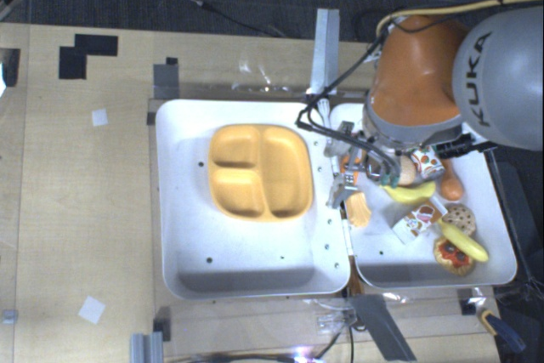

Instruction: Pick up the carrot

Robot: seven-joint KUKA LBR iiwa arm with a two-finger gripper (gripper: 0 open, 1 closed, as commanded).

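Two bananas (409,193), one carrot (450,184), one yellow plate (258,171), two bins (183,183).

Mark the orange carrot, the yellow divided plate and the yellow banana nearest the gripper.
Orange carrot (451,184), camera view, mid-body.
Yellow divided plate (223,179), camera view, left compartment floor.
Yellow banana (410,194), camera view, middle of the curve.

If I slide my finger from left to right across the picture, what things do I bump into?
Yellow tray in the left bin → cheese-coloured block → small white carton → cookie, all in the right bin.
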